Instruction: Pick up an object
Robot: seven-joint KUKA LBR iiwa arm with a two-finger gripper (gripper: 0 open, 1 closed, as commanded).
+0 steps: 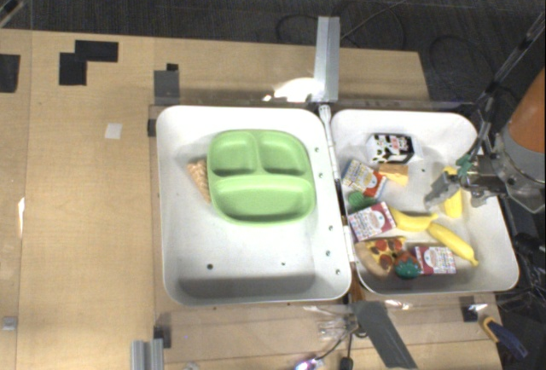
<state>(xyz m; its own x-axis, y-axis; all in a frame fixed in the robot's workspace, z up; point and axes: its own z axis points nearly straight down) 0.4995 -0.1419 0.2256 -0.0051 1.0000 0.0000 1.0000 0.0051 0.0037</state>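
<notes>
One gripper [445, 187] above banana [452, 242]

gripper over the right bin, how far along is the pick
Done: the gripper has reached over the right bin, above the bananas. In hand: nothing visibly held; the cartons and toy food lie on the bin floor. Left: closing on an object and lifting it. The green plate sits in the left bin.
</notes>
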